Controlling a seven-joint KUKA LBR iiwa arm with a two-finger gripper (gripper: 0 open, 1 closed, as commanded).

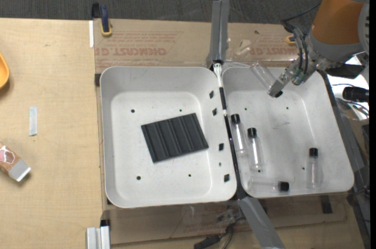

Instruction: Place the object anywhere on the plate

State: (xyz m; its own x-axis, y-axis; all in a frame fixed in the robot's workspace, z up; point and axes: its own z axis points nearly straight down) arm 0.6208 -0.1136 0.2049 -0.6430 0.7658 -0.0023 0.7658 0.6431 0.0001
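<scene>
Bench [47,66]: a tan surface under everything, with printed brown cardboard along the far side behind the bins.
Left bin [111,124]: a shallow white tray, touching the right bin along a shared middle edge.
Right bin [335,142]: the white tray I reach into from the right.
My arm [338,13]: grey with an orange band, coming in over the right bin's far right corner.
Plate [174,137]: a dark, ribbed, flat rectangle lying slightly turned in the middle of the left bin.
My gripper [276,91]: low over the far part of the right bin, tilted down and to the left; I cannot tell whether it is spread or closed, and I see nothing in it.
Vials: clear tubes with black caps, all in the right bin. Two [237,131] [254,148] lie side by side near the middle edge, one [313,167] sits toward the right wall, and one [276,187] lies along the near wall.
Plate contents: none of the vials is on it; they are well apart from it, in the other bin.
</scene>
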